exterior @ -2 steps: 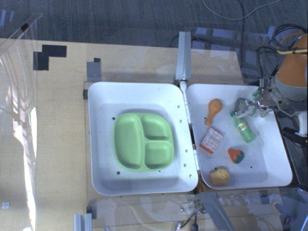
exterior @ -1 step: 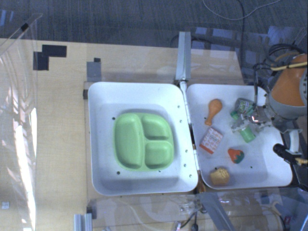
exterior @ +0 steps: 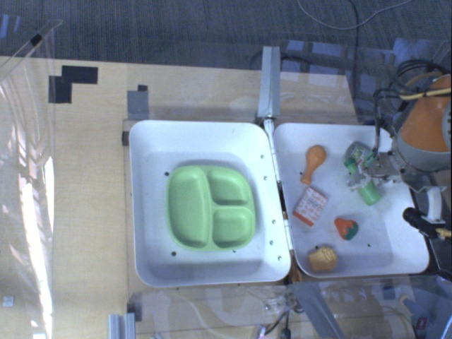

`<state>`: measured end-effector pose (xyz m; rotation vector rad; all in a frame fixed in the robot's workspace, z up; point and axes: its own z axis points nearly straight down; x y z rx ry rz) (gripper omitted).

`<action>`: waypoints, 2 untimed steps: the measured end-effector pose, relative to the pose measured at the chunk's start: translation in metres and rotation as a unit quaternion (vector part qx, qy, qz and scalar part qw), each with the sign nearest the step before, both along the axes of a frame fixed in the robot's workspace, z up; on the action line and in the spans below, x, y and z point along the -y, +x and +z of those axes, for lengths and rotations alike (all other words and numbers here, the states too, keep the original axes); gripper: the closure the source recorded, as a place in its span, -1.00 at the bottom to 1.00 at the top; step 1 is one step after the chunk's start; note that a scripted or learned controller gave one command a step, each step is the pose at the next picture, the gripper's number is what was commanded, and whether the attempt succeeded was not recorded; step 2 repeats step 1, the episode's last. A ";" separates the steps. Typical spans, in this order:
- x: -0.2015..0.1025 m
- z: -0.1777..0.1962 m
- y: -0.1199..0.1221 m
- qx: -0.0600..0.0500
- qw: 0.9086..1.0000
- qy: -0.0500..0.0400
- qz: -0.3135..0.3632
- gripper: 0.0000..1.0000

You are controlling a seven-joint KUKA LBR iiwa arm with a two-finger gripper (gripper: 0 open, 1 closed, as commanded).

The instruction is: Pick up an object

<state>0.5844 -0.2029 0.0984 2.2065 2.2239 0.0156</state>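
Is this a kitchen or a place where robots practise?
Probably a robot practice lab, not a kitchen: a grey-and-orange robot arm reaches over two white bins holding toy food and a green divided plate, with cables lying around.

Two bins sit side by side on the tabletop (exterior: 85, 189). The left bin (exterior: 148, 260) holds a tray (exterior: 210, 207). In the right bin (exterior: 402, 260): drumstick (exterior: 313, 161) at the far-left corner, box (exterior: 310, 206) below it, strawberry (exterior: 345, 227) mid-bin, potato (exterior: 322, 259) by the near edge.
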 end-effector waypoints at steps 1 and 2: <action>-0.067 0.096 0.030 -0.005 0.994 0.000 -0.111 1.00; -0.067 0.096 0.030 -0.005 0.994 0.000 -0.111 1.00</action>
